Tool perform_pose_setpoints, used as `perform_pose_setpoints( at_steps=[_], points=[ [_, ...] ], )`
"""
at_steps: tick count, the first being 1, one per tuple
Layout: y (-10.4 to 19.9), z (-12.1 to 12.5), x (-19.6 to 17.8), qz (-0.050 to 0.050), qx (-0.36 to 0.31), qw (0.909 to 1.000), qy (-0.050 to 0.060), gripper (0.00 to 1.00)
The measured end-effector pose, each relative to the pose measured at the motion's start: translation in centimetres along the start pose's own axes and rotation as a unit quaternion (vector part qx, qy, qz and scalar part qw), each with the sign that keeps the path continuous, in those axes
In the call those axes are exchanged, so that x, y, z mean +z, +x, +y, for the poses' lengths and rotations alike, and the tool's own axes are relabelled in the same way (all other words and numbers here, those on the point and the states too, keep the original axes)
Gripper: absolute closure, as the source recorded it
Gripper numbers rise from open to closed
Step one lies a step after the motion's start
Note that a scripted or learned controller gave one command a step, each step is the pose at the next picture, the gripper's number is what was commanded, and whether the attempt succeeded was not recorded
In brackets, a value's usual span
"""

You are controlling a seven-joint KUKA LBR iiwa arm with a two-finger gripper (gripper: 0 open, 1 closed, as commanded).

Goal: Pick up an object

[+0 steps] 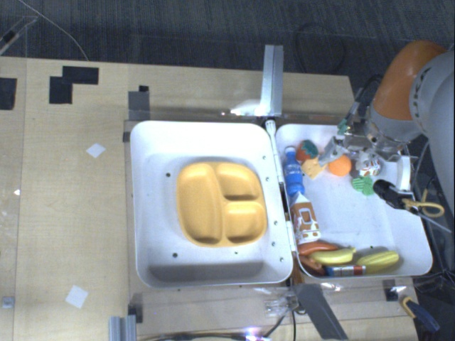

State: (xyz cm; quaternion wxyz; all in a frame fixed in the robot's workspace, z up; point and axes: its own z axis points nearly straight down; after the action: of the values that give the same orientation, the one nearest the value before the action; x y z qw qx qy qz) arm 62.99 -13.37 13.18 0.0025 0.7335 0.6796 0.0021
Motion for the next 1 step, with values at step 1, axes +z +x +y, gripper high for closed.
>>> perform_pose_setpoints(
  at_steps=[1],
  points=[
    [0.18, 2.53, 2.69, 0.0, -0.007, 1.0, -0.001, 0.0]
  ],
)
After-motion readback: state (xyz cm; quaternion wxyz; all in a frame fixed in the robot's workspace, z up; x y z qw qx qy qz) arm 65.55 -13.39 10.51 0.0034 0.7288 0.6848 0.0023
